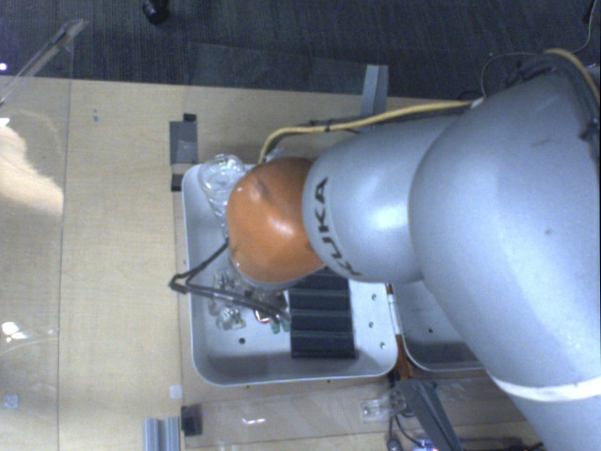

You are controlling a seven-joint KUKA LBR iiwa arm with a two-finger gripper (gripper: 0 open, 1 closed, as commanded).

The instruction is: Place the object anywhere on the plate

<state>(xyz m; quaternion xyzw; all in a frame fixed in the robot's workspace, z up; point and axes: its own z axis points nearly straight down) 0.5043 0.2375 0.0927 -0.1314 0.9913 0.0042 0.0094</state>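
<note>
The big grey arm point(470, 205) sweeps in from the right, its orange band point(268, 219) hanging over the left bin point(202, 346) on the wooden table point(113, 252). The end effector sits hidden beneath the wrist, so its state is impossible to call. A black ridged block point(322, 322) lies in the bin just beside the arm; a clear glassy object point(221, 175) peeks out at the bin's far corner.

Robotics lab: KUKA arm point(451, 214) mounted over white bins point(202, 346) on a plywood bench point(103, 280) (cables point(376, 118) exposed, dark carpet point(282, 17) seen behind).
</note>
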